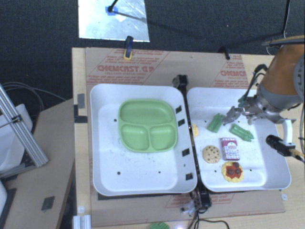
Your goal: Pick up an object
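Note:
My gripper [239, 114] hangs over the back of the right bin [276, 175]. It is open, with nothing between its fingers. A green pod-shaped piece [215, 122] lies just to its left, and a second green piece [241, 132] lies just below it. Nearer the front lie a red and white box [230, 148], a chocolate-chip cookie [211, 153] and a small round pizza toy [232, 171]. The arm's grey body and orange band [285, 75] come in from the right.
The left bin [102, 175] holds a green divided plate [147, 125]. A black ridge with clips [187, 132] separates the two bins. A black part of the arm's mount [280, 145] overhangs the right bin's right rim.

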Tool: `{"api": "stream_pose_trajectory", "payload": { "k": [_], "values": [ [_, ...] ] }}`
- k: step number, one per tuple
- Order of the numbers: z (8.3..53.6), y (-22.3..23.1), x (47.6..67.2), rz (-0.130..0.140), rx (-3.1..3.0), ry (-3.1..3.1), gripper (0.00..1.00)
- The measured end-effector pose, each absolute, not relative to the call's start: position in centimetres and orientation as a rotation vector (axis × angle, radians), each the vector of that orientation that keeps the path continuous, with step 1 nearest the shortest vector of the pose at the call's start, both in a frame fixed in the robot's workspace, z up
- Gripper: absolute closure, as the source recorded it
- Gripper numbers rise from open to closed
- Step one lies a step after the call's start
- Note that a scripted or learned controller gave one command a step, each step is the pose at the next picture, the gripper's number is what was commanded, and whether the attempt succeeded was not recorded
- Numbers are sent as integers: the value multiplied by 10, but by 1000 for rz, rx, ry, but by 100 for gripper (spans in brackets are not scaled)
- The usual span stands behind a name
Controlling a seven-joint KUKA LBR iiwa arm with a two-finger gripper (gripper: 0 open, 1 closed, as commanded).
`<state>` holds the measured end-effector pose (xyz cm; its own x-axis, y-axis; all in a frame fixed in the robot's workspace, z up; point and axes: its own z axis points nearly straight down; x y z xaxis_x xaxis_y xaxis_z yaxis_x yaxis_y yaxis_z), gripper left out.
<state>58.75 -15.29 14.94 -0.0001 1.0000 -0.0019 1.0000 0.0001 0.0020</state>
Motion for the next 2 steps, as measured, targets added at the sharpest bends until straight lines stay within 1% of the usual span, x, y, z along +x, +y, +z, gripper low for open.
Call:
{"api": "stream_pose_trajectory", "payload": {
  "k": [1,2],
  "values": [
    [99,-151,599,8,2214,2218,0],
    [84,-170,558,-2,2223,2219,0]
  ]
}}
